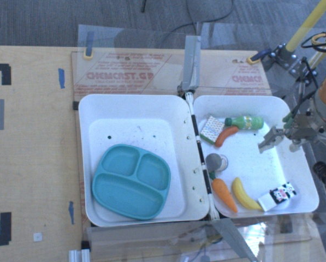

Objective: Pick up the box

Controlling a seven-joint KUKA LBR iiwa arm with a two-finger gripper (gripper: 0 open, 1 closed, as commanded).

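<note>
Item: box (212, 129), white with a dotted face, lying flat at the upper left of the right bin (302, 192), its lower edge touching a small carrot (225, 136); a green bottle (244, 123) lies just beside that.

Item: my gripper (278, 137), over the right side of the same bin, apart from the box; whether it is spread or closed I cannot tell. Nothing sits in it.

Open room: bare bin floor between gripper and box, an easy approach, I judge. The centre wall crowds the box's left edge.

Other stock: cup (215, 162), large carrot (225, 195), banana (244, 195), carton (279, 195). Left bin (92, 113): teal tray (132, 180).
</note>
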